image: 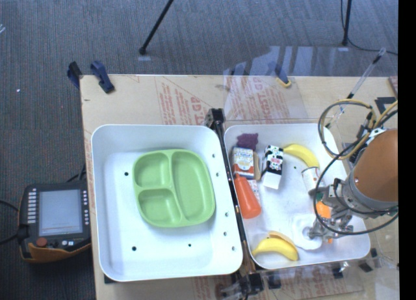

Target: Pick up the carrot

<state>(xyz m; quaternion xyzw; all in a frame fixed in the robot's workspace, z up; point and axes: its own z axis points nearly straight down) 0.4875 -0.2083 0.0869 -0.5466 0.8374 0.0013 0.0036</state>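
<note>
Your gripper [323, 227] hangs low at the right end of the right bin [294, 132] — I cannot tell how it is set. The carrot [247, 198] lies by that bin's left wall, well apart. You are only reaching — go left, then drop down.

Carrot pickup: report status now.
Gripper low in right bin, near its right wall. Carrot lies at the bin's left wall, untouched. Juice carton sits just behind it; banana lies between gripper and carrot.
</note>
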